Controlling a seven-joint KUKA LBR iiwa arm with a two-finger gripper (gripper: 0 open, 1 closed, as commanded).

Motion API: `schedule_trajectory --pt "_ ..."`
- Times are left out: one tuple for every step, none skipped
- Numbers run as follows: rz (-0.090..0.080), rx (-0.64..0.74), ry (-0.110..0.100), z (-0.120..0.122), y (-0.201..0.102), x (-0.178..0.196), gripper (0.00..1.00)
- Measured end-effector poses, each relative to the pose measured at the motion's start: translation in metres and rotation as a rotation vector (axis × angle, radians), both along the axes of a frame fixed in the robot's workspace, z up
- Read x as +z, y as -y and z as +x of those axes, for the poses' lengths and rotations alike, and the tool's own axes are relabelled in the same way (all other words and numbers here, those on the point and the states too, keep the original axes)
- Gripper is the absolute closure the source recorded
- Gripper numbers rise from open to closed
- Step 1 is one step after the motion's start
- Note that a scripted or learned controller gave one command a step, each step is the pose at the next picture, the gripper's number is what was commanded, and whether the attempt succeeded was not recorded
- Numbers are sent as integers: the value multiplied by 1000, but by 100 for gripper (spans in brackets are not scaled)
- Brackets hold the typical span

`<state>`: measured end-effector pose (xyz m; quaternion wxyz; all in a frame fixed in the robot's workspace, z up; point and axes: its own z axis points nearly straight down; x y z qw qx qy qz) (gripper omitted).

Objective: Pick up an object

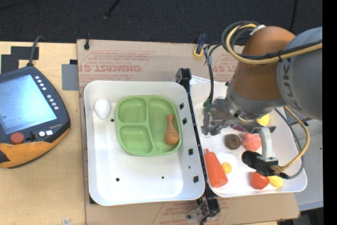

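My gripper (212,123) hangs low over the left part of the right bin (295,139), beneath the arm's orange band. Just right of it lies a brown round piece (232,140), with a pink piece (251,140) beside that. Along the bin's left wall, below the gripper, lies an orange bottle (216,167) next to a small yellow ball (226,167). A red piece (259,181) and a yellow piece (275,182) sit at the bin's front. I see nothing held at the gripper.
The left bin (105,166) holds a green divided plate (138,134) with a brown drumstick (171,130) in its right compartment, and a white egg (102,108) at its upper left. A tablet controller (29,105) lies on the bench at far left.
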<state>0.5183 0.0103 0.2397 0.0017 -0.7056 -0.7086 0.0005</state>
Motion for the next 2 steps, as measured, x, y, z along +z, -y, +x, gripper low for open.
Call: schedule_trajectory --pt "-1 -3 -1 6 -27 -4 100" --pt "-2 -3 -2 0 -25 -9 100"
